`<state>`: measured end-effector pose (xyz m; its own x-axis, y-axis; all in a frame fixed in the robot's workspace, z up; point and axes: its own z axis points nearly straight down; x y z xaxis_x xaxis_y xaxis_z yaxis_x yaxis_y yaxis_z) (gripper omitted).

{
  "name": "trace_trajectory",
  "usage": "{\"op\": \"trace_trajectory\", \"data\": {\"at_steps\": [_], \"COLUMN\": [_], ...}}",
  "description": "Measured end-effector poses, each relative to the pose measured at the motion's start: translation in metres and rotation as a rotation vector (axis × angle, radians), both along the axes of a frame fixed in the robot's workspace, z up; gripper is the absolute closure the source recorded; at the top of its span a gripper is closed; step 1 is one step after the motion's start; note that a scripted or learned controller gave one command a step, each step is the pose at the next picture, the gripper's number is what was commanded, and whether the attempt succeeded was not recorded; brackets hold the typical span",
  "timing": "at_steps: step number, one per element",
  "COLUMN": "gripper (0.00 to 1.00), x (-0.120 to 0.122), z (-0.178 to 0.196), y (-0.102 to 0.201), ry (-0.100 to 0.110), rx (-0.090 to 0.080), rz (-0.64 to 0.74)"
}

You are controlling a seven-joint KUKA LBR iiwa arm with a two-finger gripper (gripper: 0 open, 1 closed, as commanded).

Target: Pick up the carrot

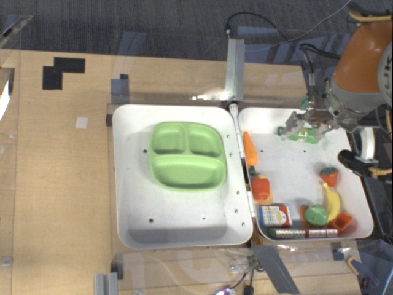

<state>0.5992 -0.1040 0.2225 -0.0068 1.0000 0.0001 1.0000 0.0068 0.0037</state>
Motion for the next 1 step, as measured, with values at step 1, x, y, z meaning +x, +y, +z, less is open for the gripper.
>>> {"op": "trace_trajectory", "data": {"at_steps": [1], "gripper": [0.00], "x": [-0.0255], "z": [-0.0640], "y": [0.0207], "ry": [0.000], "rx": [0.000], "rz": [0.109]}}
